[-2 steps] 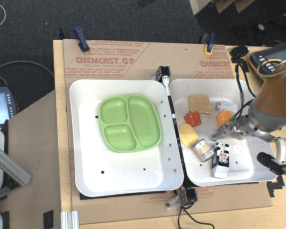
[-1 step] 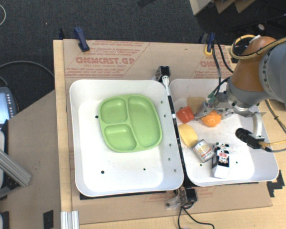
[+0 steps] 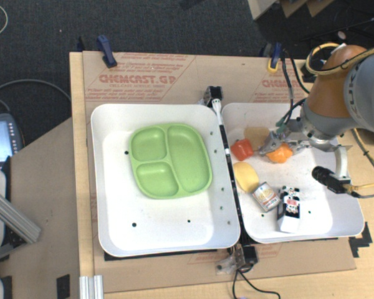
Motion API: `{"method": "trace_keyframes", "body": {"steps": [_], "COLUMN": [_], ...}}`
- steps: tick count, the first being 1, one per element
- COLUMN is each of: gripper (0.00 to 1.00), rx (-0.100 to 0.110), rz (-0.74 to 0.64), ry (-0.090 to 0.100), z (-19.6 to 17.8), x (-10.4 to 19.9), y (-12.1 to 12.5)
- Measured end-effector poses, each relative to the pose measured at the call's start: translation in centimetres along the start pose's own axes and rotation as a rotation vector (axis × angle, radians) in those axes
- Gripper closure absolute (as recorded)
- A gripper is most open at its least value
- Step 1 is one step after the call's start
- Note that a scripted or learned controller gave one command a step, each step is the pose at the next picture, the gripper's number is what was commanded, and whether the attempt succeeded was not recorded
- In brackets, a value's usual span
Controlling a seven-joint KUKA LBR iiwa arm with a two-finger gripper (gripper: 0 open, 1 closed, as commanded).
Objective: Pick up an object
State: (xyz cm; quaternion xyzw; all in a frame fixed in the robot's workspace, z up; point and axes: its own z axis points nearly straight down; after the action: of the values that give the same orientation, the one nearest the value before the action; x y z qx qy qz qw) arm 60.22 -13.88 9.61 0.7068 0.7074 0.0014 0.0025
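Observation:
My gripper is low in the right bin, near its back middle. An orange round object lies right under its tip, partly covered by it and touching it. Whether it is gripped cannot be made out from this angle. A red object lies just left of the gripper, by the wall between the bins. A yellow rounded object sits in front of the red one. Further forward are a small tin can and a black-and-white box.
The left bin holds a green divided plate. The grey arm with its orange band comes in over the right bin's back right corner. A black cable piece hangs at the right side of that bin.

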Motion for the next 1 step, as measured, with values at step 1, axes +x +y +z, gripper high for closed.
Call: {"method": "trace_keyframes", "body": {"steps": [1], "gripper": [1.00], "rx": [-0.008], "rz": [-0.007], "ry": [0.002], "z": [-9.55], "x": [5.63], "y": [3.79]}}
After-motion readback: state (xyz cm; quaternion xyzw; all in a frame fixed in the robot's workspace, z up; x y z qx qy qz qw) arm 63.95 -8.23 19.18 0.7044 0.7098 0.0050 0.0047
